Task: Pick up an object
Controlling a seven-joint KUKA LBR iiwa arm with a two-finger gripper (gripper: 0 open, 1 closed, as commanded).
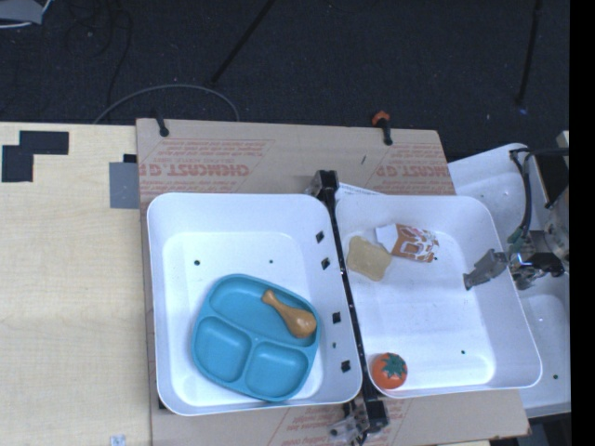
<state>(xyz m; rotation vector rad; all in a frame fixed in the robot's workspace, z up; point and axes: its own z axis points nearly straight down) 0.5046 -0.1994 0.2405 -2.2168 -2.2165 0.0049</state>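
Observation:
My gripper (pixel 502 266) hangs at the right rim of the right bin (pixel 437 370), reaching in from the right, with nothing visibly held. Inside that bin lie a pale beige block (pixel 368 258) and, touching its right side, a white-and-orange packet (pixel 412 242), both near the back left. A small orange-red ball with a green top (pixel 390 369) rests in the front left corner. All three objects sit well left of the gripper.
The left bin (pixel 177 230) holds a blue divided plate (pixel 251 337) with a tan toy drumstick (pixel 290 313) lying on it. A black divider with clips (pixel 339 295) runs between the bins. Cables hang by the arm at the right.

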